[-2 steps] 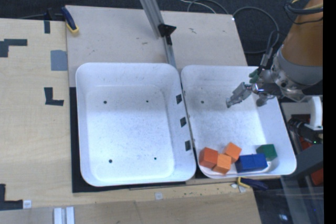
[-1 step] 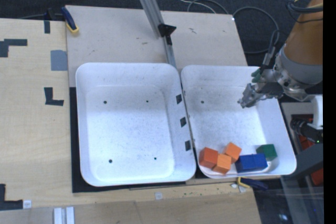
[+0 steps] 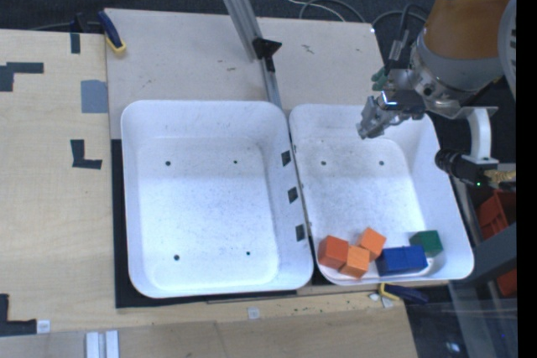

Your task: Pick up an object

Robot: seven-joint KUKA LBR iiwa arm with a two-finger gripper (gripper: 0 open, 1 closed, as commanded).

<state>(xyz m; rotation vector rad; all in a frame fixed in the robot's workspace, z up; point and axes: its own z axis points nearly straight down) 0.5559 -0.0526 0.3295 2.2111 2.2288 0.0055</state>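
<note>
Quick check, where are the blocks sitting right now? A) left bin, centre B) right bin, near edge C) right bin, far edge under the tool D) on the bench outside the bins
B: the orange blocks, blue block and green block cluster along the near edge of the right bin, while the tool hovers over that bin's far end.

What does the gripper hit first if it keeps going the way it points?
Likely bare floor of the right bin, near its far end. The gripper points down-left; the blocks sit at the near end, off that line. Depth unclear.
</note>
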